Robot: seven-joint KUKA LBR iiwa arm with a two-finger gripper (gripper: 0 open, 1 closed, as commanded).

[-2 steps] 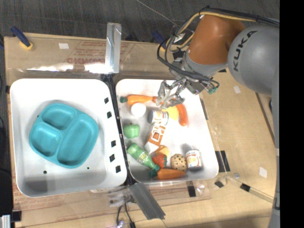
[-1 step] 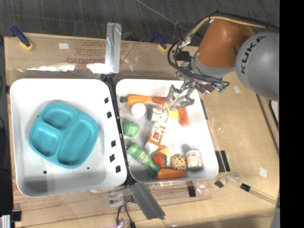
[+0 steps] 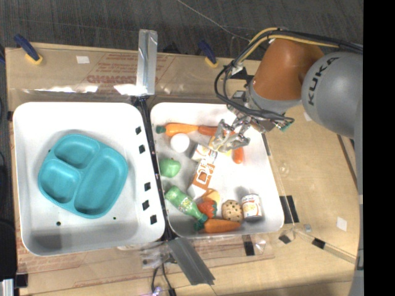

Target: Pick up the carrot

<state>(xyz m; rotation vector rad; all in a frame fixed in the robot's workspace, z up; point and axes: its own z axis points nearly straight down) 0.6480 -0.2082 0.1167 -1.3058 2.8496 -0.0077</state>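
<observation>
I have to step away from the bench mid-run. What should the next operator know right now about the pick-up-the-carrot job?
Hand: low over the back of the right bin; whether it is open or shut cannot be told, and no carrot is seen in it.
Carrots: one carrot lies along the back wall, left of the hand; a second carrot lies at the front edge, beside the cookie.
Left bin: holds the teal divided plate.
Done: nothing lifted.
Left: grasp a carrot and raise it.
</observation>
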